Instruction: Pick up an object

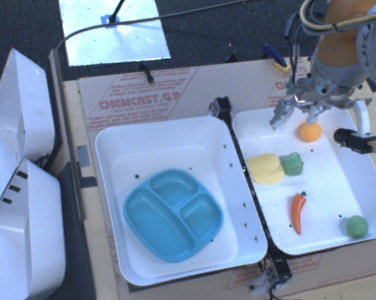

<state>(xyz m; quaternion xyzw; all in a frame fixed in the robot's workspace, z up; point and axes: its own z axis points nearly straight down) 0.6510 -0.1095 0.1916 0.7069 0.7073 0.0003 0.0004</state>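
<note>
Orange ball (310, 131) sits at the right bin's (369, 176) far end just under the spread claw (296, 116), alongside yellow piece (266, 169), green pepper (291, 164), carrot (298, 212) and green ball (356, 226), while the left bin (125, 148) holds a blue divided plate (173, 214).

Orange ball (310, 131) in right bin's far end

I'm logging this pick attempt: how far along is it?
Done: the gripper is over the right bin, fingers spread by the orange ball. In hand: nothing. Left: close on an object and lift; ball, carrot and green ball lie in the bin.
</note>
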